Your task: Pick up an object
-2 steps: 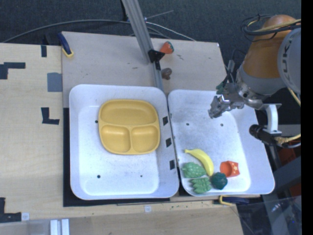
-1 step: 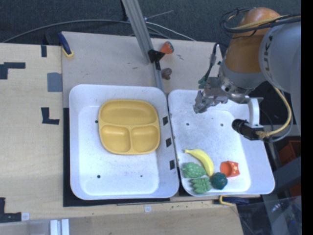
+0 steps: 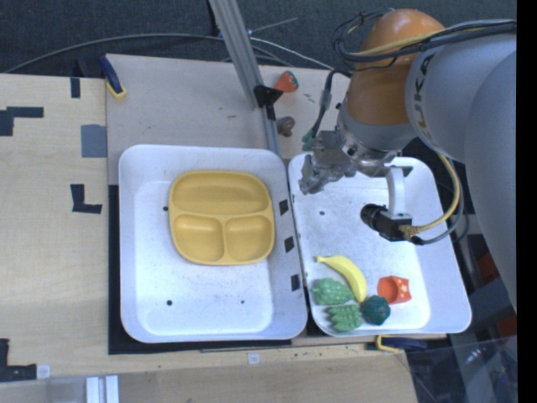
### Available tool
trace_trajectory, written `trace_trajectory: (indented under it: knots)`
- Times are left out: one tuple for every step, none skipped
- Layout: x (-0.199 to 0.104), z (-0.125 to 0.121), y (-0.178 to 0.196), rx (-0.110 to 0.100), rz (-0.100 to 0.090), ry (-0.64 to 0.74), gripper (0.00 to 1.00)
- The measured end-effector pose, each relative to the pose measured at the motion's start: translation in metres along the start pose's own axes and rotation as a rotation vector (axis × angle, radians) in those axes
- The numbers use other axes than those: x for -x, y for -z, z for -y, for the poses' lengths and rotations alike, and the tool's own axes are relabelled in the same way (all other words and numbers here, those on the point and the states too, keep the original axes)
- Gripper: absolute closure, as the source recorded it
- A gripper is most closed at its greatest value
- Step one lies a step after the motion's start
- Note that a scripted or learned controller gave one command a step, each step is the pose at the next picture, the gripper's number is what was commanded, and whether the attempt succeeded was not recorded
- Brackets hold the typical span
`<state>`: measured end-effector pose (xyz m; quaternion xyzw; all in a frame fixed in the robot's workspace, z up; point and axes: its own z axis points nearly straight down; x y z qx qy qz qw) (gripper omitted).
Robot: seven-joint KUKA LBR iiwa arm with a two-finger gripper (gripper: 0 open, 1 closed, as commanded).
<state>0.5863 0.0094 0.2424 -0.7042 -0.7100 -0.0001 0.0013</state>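
The gripper (image 3: 314,177) hangs over the upper left part of the right bin (image 3: 419,233), close to its left wall. Nothing shows between its fingers. Toys lie clustered at the bin's near end, well below the gripper: a yellow banana (image 3: 346,273), a green bumpy toy (image 3: 331,291), a second green ridged toy (image 3: 344,316), a dark teal ball (image 3: 376,310) and a red piece (image 3: 394,289).
The left bin (image 3: 143,250) holds a yellow divided plate (image 3: 222,217). A grey metal post (image 3: 239,40) slants up behind the bins, with a small orange object (image 3: 287,81) and a brown one (image 3: 286,126) on the bench near it. A black cable fitting (image 3: 383,221) hangs off the arm over the right bin.
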Motion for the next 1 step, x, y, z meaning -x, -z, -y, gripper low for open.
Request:
trace_trajectory:
  knots:
    - [-0.0557, -0.012, -0.0158, -0.001, 0.001, -0.001, 1.0]
